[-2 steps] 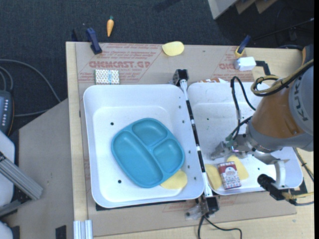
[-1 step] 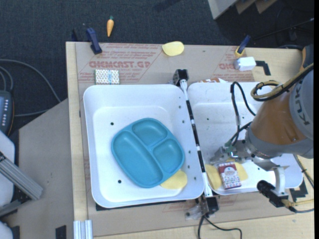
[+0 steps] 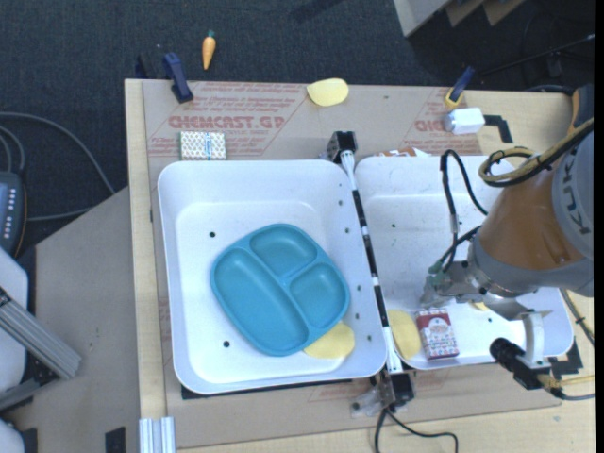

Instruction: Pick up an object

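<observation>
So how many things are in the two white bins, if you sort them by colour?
Blue: 1, the divided plate in the left bin.
Yellow: 2, one piece beside the plate in the left bin, one piece in the right bin.
Red and white: 1, the small packet in the right bin.
Total: 4.

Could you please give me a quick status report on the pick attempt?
Pincer low in right bin, nothing seen in it. Red packet lies just below it, yellow piece alongside. Blue plate sits in left bin.
</observation>
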Controlling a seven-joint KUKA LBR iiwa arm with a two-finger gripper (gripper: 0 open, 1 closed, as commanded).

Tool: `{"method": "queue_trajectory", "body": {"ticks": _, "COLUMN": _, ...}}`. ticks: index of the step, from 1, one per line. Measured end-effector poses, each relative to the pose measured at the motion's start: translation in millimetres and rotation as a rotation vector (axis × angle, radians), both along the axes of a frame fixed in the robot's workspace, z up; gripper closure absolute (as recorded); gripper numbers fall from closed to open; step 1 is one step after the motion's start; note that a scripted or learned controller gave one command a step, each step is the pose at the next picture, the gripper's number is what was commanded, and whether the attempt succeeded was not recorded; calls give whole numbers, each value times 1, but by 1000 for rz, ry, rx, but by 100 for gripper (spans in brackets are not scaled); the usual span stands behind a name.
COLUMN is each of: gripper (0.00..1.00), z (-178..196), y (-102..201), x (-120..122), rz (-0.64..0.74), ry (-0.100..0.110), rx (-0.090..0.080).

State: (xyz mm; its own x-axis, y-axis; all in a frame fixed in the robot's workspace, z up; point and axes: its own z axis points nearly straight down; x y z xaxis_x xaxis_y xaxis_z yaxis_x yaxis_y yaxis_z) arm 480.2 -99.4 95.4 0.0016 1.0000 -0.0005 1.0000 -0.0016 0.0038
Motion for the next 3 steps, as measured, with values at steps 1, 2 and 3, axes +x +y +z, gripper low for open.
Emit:
{"method": "queue_trajectory", "body": {"ticks": 1, "gripper": 0, "z": 0, "y": 0, "x": 0, "rz": 0, "ry": 0, "rx": 0}}
{"method": "queue_trajectory", "body": {"ticks": 2, "gripper": 0, "z": 1, "y": -21, "x": 73, "rz": 2, "ry": 3, "rx": 0}}
{"method": "queue_trajectory", "body": {"ticks": 3, "gripper": 0, "z": 27, "y": -60, "x": 41, "rz": 1, "ry": 5, "rx": 1}}
